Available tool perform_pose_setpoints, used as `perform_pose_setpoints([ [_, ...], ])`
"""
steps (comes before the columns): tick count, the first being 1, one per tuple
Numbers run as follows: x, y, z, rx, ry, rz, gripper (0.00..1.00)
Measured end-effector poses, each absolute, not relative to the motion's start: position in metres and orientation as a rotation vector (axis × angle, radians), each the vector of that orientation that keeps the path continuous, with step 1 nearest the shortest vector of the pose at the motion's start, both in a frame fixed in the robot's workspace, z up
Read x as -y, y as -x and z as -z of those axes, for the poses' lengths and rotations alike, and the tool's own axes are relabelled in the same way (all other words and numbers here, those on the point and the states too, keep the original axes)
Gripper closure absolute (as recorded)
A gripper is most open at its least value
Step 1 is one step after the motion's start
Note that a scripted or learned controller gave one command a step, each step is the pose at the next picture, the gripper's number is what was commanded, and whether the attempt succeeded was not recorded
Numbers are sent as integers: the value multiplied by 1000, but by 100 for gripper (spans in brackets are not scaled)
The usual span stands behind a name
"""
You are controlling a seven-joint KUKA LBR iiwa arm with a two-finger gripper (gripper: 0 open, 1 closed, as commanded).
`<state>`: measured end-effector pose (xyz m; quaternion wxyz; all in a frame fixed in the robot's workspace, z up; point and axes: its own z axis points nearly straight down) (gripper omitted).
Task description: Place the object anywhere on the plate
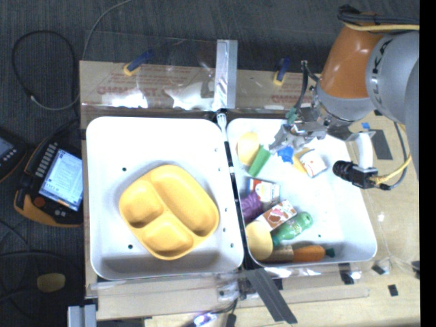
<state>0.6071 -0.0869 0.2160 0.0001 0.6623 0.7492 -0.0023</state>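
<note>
Left of the cluttered right bin, the yellow plate sits alone in its own bin. Near the right bin's upper edge, the tool hovers over a green block; whether it grips anything I cannot tell. The block looks light, stiff and smooth, best pinched across its narrow sides.

Plate in left bin — toys heaped in right bin, gripper above its far end, near carton.
</note>
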Motion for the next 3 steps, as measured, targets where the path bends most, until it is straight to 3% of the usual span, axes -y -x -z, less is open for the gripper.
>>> perform_pose_setpoints([
  [1,10,-573,-182,-2504,-1904,4,100],
  [2,-38,-509,-184,-2438,-1985,1,100],
  [3,-38,-509,-182,-2439,-1987,6,0],
])
